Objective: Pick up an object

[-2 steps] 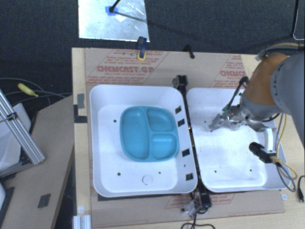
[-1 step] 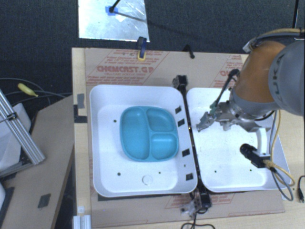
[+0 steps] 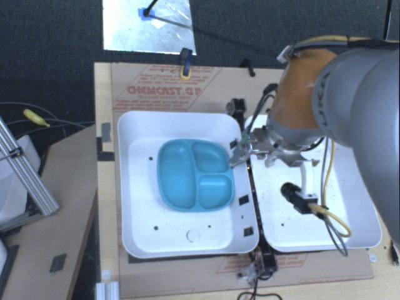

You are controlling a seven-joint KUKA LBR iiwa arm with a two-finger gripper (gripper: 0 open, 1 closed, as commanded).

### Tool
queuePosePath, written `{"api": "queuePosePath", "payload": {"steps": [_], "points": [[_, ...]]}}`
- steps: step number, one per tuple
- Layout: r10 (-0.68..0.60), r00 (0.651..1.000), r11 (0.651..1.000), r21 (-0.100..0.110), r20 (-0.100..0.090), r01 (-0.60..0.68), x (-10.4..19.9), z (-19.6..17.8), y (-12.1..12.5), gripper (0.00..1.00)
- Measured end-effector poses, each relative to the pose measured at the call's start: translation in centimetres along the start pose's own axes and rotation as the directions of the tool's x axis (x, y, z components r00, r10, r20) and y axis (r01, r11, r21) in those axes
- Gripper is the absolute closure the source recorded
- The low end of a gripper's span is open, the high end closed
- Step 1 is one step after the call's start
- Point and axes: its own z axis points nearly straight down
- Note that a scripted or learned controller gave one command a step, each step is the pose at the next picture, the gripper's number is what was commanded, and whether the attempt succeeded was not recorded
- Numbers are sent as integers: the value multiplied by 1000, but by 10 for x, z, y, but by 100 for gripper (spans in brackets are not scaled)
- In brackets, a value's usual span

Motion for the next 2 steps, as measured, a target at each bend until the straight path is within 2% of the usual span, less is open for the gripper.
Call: {"api": "queuePosePath", "payload": {"steps": [1,2], "points": [[12,1000,1000,8,3,-12,-13,0,-78,0],[7,1000,1000,-1,3,-7,-12,-11,-74,100]]}}
